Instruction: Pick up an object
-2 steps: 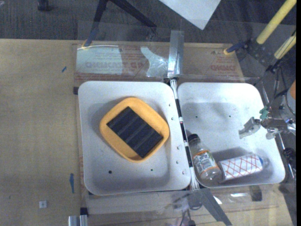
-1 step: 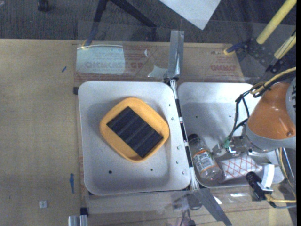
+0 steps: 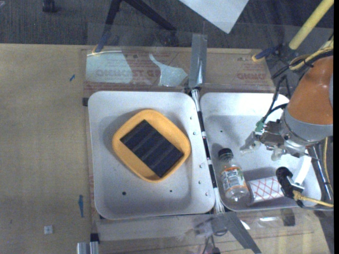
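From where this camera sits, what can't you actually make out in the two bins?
- Gripper: whether its fingers are open or shut is too small and blurred to tell in the camera view.
- Clear bottle: its label text is too small to read.
- Red-patterned flat item: its right end is hidden behind a black part of the arm.
- Right bin: its right side is covered by the arm.
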{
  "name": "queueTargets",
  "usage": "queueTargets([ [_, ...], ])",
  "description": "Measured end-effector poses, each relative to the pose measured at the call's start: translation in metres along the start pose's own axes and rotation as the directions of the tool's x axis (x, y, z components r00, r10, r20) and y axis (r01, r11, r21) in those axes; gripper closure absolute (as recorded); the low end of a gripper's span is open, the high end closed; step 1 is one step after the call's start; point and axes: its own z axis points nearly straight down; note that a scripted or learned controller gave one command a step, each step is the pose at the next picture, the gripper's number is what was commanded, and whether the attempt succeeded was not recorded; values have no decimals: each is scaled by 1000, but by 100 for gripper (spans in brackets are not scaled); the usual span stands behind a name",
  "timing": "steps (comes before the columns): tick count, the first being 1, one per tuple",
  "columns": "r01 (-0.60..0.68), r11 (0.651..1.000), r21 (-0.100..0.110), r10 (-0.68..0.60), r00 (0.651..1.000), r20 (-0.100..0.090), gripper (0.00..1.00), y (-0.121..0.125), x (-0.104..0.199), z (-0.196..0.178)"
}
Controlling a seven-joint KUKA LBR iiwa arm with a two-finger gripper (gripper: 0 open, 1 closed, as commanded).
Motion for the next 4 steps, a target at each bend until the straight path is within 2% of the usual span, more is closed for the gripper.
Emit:
queueTargets([
  [1,-2,1000,-25,2,1000,1,0,-12,-2,50],
  [2,362,932,-8,-362,932,0,0,56,-9,103],
  [3,483,876,1,-483,876,-2,0,3,-48,37],
  [4,479,878,-2,-479,878,0,100,4,-49,27],
])
